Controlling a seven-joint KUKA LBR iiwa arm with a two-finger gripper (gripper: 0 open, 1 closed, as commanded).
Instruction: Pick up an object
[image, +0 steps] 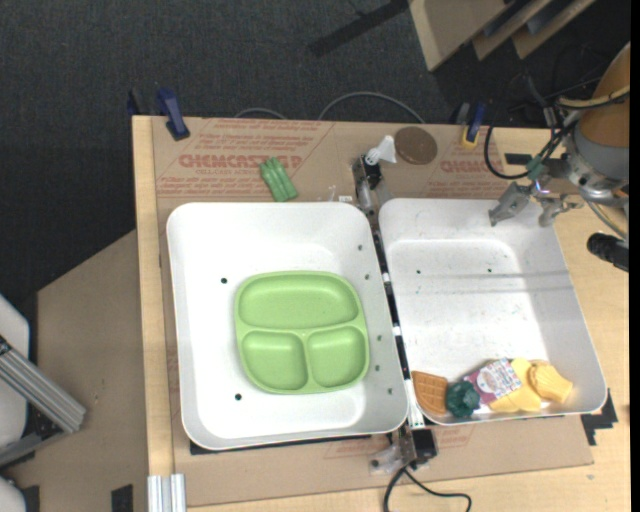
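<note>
Several small objects lie heaped in the near right corner of the right bin (480, 290): a brown waffle-like piece (429, 391), a dark green lump (462, 400), a pink and white packet (497, 378) and yellow pieces (545, 383). My gripper (527, 207) hangs over the far right corner of that bin, well away from the heap. Its fingers (505, 206) are spread open with nothing between them.
The left bin (200, 250) holds a green divided plate (300, 331). On the bench behind the bins lie a green clip (278, 181) and a brown disc (415, 146). Blue clamps (173, 112) grip the bench's far edge. Cables run near the arm (600, 150).
</note>
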